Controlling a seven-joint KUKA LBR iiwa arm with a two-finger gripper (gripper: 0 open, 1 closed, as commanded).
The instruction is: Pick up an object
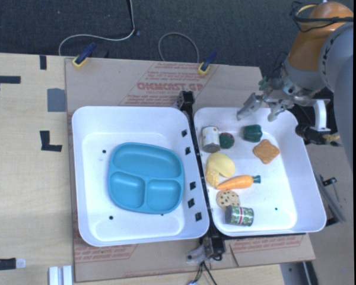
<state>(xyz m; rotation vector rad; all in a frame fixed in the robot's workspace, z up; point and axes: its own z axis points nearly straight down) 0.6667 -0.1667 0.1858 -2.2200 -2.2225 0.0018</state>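
Observation:
My gripper [262, 110] hangs over the far edge of the right bin [305, 183], its two fingers [247, 108] spread open with nothing between them. Just below it lies a dark green pepper-like piece [253, 132]. A brown biscuit-shaped piece [266, 152] sits to its lower right. Along the bin's left side lie a small grey-white can [210, 138], a dark green round piece [226, 140], a yellow lemon-like piece [219, 166], an orange carrot [237, 182], a spotted cookie [228, 198] and a green-labelled can [240, 216].
The left bin [89, 135] holds a blue divided plate [146, 177]. A black divider [190, 153] runs between the two bins. Cables and two clamps lie behind the bins on the cardboard sheet.

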